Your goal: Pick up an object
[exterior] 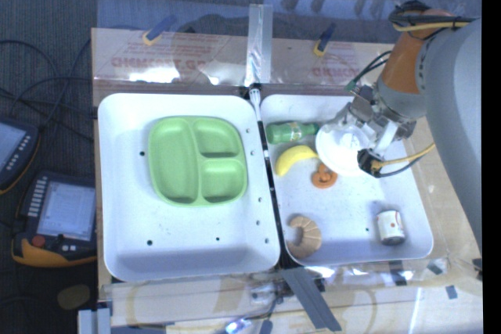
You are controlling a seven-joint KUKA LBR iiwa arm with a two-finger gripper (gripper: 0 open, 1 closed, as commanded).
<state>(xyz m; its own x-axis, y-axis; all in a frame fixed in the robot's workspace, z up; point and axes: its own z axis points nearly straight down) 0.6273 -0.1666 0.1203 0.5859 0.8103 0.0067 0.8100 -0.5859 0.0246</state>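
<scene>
Plastic, smooth and glossy white, forms both shallow bins, each a rounded rectangle with small dark holes in its floor. The left bin point(125, 231) carries a matte lime-green divided plate point(198, 160), squarish with soft corners and three compartments, lying toward its far right part. The right bin point(344, 242) carries several small things. A green bottle point(291, 132) lies on its side near the far left corner, just beside a curved yellow banana point(294, 159), smooth-skinned, along the left wall. An orange ring-shaped piece point(324, 178) rests near the bin's middle, just right of the banana's tip. A tan ridged croissant-like shape point(304, 234) sits at the near left corner, and a small white cylindrical can point(390, 225) with a reddish label lies on its side toward the near right corner.

Over the far right part of that bin hangs the grey arm with its orange band point(405, 65), and below the wrist the gripper point(352, 145) is low over the bin floor. A rounded white object point(338, 149), smooth and pale like a cup or bowl on its side, lies right at the gripper's tip, touching or overlapping it. Whether the pincer is released or clenched on it, I cannot tell. The orange ring lies just nearside of this white object.
</scene>
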